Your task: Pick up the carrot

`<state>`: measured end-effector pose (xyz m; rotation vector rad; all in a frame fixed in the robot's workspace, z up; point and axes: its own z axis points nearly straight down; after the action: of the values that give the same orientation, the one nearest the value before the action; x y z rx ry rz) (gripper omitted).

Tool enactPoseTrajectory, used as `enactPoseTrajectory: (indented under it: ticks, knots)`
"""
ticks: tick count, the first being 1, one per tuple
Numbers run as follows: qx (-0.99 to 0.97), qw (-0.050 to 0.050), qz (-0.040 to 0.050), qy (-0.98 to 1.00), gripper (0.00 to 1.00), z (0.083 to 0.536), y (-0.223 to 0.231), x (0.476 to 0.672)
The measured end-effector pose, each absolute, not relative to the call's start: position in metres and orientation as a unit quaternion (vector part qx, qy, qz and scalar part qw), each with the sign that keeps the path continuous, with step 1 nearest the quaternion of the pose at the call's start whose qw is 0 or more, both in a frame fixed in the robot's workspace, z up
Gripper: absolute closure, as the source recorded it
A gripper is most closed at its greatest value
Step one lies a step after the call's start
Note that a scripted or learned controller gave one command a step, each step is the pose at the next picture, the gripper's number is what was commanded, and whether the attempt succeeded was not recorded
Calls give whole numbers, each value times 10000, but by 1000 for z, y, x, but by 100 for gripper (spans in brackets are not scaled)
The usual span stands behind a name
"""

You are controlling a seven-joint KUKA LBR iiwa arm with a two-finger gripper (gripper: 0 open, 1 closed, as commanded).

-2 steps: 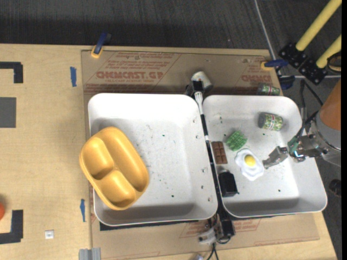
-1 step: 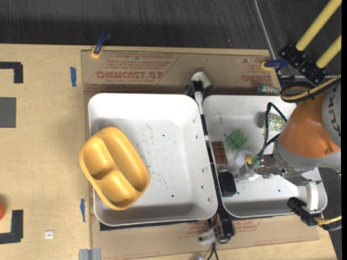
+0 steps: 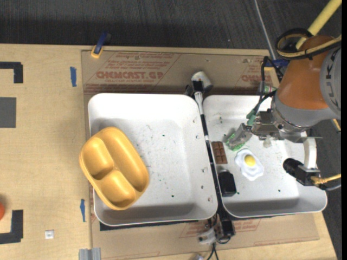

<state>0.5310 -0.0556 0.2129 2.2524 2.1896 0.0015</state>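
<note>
Which thing is the carrot cannot be told for sure; a green scrap (image 3: 235,141) lies at the gripper (image 3: 245,133), far-left in the right bin (image 3: 282,198). Whether the gripper is spread or pinching cannot be told. A fried egg (image 3: 249,164) lies just nearer, and a brown bar (image 3: 218,152) hugs the left wall. The floor nearer than the egg is open.

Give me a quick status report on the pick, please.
End effector low in right bin, beside fried egg toy. Carrot unidentified. Yellow tray in left bin.
</note>
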Motion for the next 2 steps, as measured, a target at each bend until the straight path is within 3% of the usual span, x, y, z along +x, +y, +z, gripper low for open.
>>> enactPoseTrajectory:
  ticks: [1,2]
  knots:
    - [5921,-12,-3,8059,0,184,-16,501]
    - [5136,0,0,8580,0,173,-108,480]
